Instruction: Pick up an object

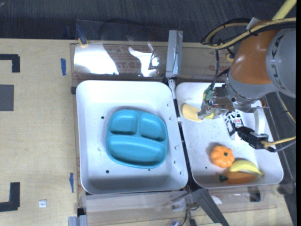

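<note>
In the right bin, my gripper hangs low over the upper left part, below the arm's orange band. Its tip is right at the right end of a pale yellow, rounded object that lies on the bin floor near the left wall. I cannot make out whether it touches that object. A small orange pumpkin sits lower in the same bin. A yellow banana lies to the pumpkin's right, on top of an orange carrot-like piece.
The left bin holds a blue divided plate in its middle. A ridge between the two bins runs just left of the pale object. Black cables and a connector hang beside the wrist over the right bin.
</note>
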`<state>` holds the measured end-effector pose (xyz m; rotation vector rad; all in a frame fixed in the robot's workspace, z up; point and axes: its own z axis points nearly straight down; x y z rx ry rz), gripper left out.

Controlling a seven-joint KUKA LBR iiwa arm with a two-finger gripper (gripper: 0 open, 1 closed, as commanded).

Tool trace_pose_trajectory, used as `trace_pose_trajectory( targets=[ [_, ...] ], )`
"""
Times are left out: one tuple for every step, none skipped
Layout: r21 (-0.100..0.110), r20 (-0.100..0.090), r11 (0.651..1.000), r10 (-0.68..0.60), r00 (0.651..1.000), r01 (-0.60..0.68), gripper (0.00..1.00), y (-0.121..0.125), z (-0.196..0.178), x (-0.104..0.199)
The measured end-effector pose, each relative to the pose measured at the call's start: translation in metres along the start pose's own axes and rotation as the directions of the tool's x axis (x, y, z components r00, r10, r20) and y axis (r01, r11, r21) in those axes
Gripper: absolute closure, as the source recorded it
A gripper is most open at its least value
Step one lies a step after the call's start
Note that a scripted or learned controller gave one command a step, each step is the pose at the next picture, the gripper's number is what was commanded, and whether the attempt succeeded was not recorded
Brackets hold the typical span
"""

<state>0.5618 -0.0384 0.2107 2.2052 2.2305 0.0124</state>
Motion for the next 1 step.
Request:
trace_pose_trajectory(
  targets=[
    [0.009, 0.005, 0.978, 0.210, 0.978, -0.210, 1.00, 0.0107, 0.0272, 0.0102]
  ],
)
